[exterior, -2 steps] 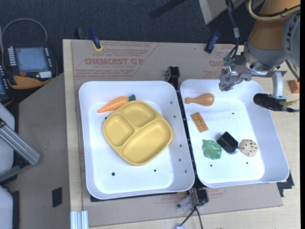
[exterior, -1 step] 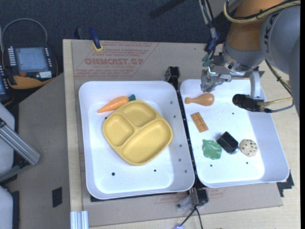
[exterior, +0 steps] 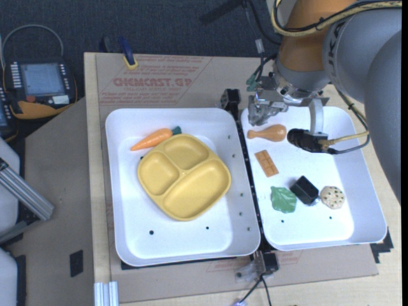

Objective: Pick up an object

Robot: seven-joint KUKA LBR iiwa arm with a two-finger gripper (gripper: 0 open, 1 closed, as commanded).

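My gripper (exterior: 259, 115) hangs over the far left corner of the right bin (exterior: 357, 171). Just below it lies a tan drumstick (exterior: 269, 132), thin end pointing left, with nothing seen held. Further forward in the same bin are an orange wafer (exterior: 266, 163), a green leaf piece (exterior: 283, 199), a small black block (exterior: 305, 190) and a round speckled cookie (exterior: 332, 197).
The left bin (exterior: 121, 190) holds a yellow divided plate (exterior: 183, 176) and an orange carrot (exterior: 152, 139) at the plate's far left edge. The raised rims of the two bins meet just left of the gripper. The grey arm crosses the upper right.
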